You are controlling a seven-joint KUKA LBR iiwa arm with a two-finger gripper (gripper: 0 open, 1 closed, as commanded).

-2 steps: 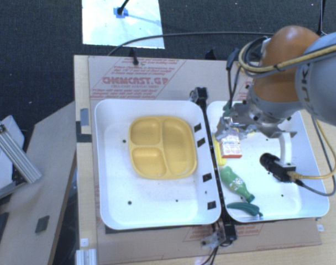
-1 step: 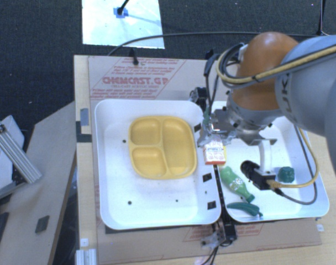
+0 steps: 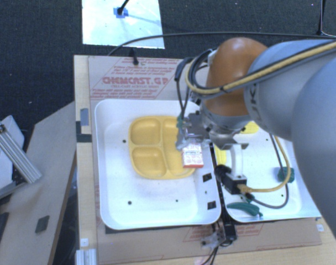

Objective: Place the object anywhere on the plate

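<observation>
Now lower straight over the plate [image 3: 151, 148], centre frame; gripper [image 3: 189, 143] seemingly clamped on the packet [image 3: 193, 158], hanging over the plate's right edge; shift left before releasing, lest it tip off the rim.

Two white bins sit side by side: the left bin [image 3: 115, 203] at centre frame, the right bin [image 3: 292, 206] beside it. A green item [image 3: 246, 207] lies at the right bin's lower edge. A pale square sheet [image 3: 101, 15] lies on dark carpet at upper left.
</observation>
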